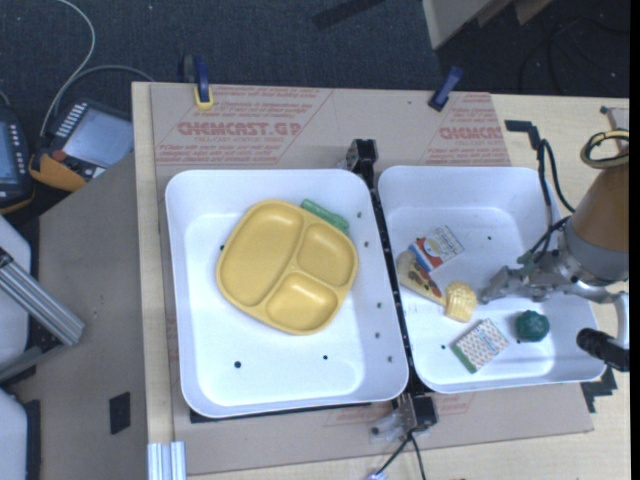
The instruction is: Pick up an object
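In the right bin (470,193) lie a yellow corn-like piece (459,301), a yellow wedge (418,278), a small white, red and blue packet (437,247), a patterned flat pad (480,344) and a dark green ball (531,325). My gripper (503,278) reaches in from the right and hangs low over that bin, just right of the corn piece and up-left of the green ball. Its two grey fingers (495,289) are spread, it is open, and nothing sits between them. The arm's orange band (608,208) is above the bin's right rim.
The left bin (190,268) holds a yellow divided plate (288,265) with a green item (325,214) poking out behind it. A black clamp (362,154) sits at the top of the seam between the bins. Cables (545,168) run along the right bin's far corner.
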Controlling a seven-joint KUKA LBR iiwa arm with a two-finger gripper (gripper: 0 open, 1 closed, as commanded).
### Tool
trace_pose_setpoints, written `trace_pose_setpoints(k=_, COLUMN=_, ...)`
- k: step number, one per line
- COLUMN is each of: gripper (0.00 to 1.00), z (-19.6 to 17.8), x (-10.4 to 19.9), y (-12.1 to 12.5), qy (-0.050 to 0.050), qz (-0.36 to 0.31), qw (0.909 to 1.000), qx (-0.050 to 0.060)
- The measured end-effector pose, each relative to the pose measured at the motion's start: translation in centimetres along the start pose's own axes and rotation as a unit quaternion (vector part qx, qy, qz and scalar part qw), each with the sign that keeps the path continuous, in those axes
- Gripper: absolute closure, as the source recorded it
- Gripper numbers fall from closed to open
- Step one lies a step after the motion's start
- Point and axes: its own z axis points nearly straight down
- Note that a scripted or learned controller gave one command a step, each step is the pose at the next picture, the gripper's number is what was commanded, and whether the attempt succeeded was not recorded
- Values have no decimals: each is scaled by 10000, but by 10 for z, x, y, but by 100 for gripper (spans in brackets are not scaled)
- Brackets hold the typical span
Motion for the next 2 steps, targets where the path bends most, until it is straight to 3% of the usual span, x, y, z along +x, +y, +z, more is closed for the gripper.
trace_pose_setpoints(k=1, gripper=100, z=-9, x=0, y=1, qy=-3, qz=-2, qw=10000, qx=-4)
trace_pose_setpoints(k=2, gripper=100, z=-52, x=-5, y=7, qy=-23, qz=-7, qw=10000, qx=-39)
